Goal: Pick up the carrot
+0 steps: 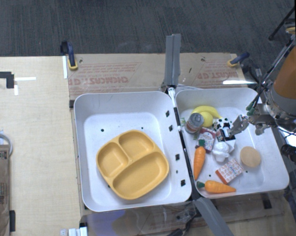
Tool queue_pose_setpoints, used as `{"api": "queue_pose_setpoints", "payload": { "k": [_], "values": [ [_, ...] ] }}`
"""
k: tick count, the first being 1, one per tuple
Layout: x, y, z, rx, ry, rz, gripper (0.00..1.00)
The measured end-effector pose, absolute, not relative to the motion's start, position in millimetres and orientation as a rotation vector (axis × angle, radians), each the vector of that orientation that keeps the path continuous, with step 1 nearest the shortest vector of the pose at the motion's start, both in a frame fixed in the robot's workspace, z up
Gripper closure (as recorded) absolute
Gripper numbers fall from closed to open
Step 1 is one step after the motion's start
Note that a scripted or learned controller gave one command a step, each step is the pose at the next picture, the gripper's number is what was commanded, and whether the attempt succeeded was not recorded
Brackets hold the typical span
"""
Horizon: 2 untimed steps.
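Note:
Two orange carrots lie in the right bin (273, 183). One carrot (199, 161) stands lengthwise near the bin's left wall, its green top pointing to the back. The other carrot (219, 187) lies along the front wall, green end to the left. My gripper (235, 127) hangs over the middle of the right bin, to the right of and behind the first carrot, above a black-and-white toy (221, 125). No carrot is between its fingers.
Around the carrots lie a yellow banana (207, 111), a small can (194, 121), a white lump (221, 150), a red-and-white packet (229, 171) and a tan round piece (250, 157). The left bin (88, 142) holds a yellow divided plate (133, 163).

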<state>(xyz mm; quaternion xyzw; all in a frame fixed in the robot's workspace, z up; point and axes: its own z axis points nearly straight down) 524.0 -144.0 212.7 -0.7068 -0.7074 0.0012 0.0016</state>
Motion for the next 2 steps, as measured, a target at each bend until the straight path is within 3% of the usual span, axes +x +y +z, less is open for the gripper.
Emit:
{"api": "queue_pose_setpoints", "payload": {
  "k": [1,2],
  "values": [
    [477.5,-150.8,90.9,-2.259,-2.181,0.001,0.00],
    [478.4,-171.4,134.0,-2.099,-2.338,-0.001,0.00]
  ]
}}
